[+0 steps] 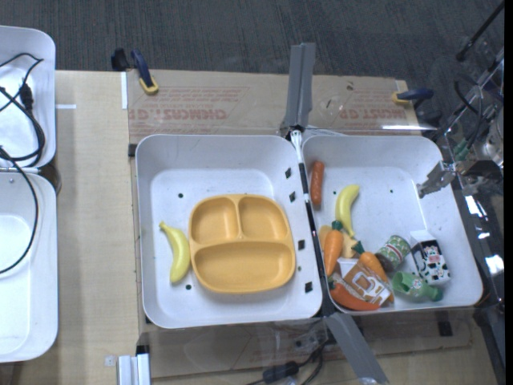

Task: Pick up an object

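I log the hand (439, 175) at the right bin's (401, 160) right rim, grip state unreadable; the bin's banana (345, 207) lies well apart, toward its left wall.

At the right bin's (449, 215) five o'clock, toys overlap: an orange carrot (353, 298) lies half under a printed packet (365, 281), its label too small to read
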Motion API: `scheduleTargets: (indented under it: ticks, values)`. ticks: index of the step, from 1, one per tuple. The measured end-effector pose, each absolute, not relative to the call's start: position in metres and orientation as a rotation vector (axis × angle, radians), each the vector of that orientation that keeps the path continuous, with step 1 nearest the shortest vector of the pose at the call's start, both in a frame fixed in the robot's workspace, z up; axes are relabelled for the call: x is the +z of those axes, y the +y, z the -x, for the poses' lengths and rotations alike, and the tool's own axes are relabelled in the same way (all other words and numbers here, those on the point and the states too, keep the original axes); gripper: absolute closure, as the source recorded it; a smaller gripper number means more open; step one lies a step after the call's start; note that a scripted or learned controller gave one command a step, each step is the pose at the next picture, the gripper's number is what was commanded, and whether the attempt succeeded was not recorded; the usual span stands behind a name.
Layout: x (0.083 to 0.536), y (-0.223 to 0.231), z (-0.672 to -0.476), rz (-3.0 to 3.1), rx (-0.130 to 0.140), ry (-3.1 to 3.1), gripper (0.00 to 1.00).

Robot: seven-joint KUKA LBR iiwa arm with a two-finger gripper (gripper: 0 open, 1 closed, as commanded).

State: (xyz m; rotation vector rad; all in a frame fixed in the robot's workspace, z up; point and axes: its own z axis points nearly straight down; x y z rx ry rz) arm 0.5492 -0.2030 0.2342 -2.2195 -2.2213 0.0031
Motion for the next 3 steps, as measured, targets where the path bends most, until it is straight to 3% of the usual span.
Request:
scheduleTargets:
  ticks: [1, 2, 3]
  values:
    - [0.104, -0.199, -0.552, 2.093, 0.002, -2.340, 0.00]
    - [0.092, -0.145, -0.552, 1.846, 0.001, -2.540, 0.00]
    - [0.091, -0.112, -0.601, 1.873, 0.001, -2.523, 0.00]
